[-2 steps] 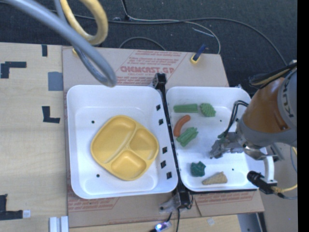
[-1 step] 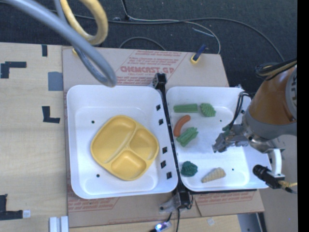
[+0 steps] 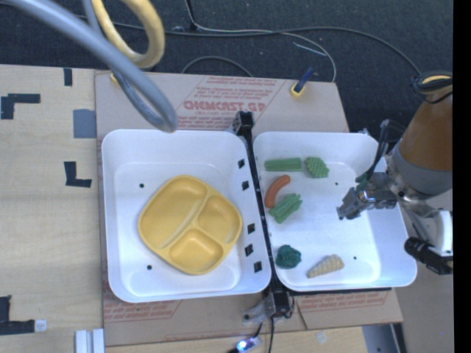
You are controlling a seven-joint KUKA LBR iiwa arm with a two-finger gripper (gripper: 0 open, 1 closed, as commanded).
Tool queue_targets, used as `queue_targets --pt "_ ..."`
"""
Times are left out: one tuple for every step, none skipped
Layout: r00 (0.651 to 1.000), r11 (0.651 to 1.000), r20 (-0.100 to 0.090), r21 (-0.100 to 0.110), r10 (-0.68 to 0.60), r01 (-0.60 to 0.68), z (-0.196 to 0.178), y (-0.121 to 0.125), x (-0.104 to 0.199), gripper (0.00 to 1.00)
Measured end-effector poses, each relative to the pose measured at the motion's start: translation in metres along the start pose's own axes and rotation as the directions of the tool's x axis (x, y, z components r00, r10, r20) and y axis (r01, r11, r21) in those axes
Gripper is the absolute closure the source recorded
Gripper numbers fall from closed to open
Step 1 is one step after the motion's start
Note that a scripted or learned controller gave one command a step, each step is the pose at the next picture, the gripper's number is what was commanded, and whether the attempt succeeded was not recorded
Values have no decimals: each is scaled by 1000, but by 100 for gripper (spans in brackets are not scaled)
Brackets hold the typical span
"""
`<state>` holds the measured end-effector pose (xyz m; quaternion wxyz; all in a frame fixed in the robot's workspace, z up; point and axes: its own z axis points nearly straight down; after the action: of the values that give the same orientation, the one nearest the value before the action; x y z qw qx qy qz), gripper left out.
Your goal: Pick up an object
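The toy foods — green bean [image 3: 283, 165], sausage [image 3: 277, 189], broccoli [image 3: 288, 256], cone [image 3: 325, 266] — lie loose in the right bin [image 3: 383, 274], and the gripper [image 3: 352, 206], whose jaw state I cannot tell, sits apart from them, so closing here would likely miss

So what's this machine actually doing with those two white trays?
A robot arm reaches in from the right, and its gripper sits low over the right bin, apparently trying to pick up one of the toy foods. Nothing is visibly between its fingers. In that bin lie a green bean, a green bumpy piece, an orange sausage, another green vegetable, a dark green broccoli and a pale cone. The left bin holds a yellow divided plate.
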<state>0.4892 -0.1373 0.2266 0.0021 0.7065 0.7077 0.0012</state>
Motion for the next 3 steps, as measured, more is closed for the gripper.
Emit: queue_targets --pt "1000 1000 -2 6 1 -1 -2 0 0 100" --pt "1000 1000 -3 5 -5 5 -9 23 47 100" --pt "1000 1000 -3 6 -6 6 -12 37 104 100"
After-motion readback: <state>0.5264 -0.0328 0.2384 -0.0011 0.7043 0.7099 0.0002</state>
